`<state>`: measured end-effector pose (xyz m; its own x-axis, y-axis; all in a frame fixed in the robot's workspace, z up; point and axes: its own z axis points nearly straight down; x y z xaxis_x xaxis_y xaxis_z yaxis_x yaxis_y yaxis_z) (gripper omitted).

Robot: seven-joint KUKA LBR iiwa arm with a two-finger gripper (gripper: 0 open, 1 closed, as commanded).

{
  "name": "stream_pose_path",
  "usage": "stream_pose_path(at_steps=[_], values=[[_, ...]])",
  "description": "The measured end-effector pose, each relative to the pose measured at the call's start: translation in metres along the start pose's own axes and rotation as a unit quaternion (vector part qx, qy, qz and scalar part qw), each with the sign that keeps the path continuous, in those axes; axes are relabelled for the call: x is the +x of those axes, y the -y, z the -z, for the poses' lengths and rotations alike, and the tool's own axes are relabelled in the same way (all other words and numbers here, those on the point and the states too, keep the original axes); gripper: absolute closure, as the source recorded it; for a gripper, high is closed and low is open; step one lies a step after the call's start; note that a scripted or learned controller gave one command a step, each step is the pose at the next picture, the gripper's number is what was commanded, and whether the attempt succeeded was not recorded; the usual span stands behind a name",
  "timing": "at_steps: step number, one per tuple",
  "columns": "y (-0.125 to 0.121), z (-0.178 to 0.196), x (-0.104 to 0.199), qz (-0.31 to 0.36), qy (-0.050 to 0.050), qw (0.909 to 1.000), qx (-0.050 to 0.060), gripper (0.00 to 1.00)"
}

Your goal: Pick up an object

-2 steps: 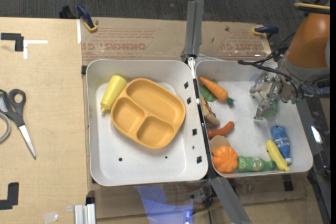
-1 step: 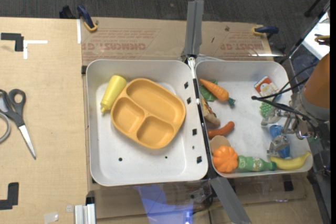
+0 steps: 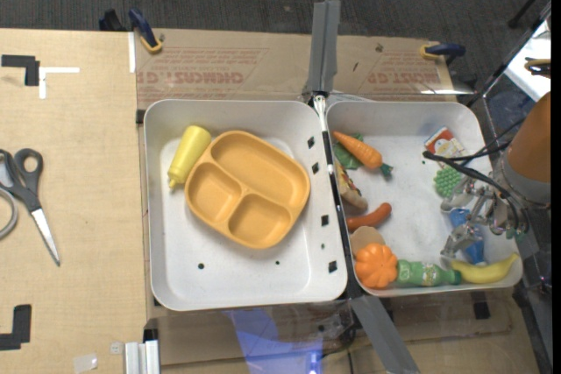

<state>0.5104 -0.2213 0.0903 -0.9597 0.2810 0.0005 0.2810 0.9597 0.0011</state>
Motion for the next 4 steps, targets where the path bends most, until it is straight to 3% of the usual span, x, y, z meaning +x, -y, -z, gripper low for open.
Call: stream_pose_path(at_steps=[1,2,3,4], values=[[-0.018,0.0,-0.015,-0.059,0.0,0.9982,0.0,0.0],[-0.007,0.011,-0.024,-0.073,0.001,0.9974,0.0,0.0],[-0.013,0.0,-0.046,-0.046,0.001,0.9989,0.001,0.0],[-0.007,0.0,-0.021,-0.097,0.0,0.9953,0.0,0.0]])
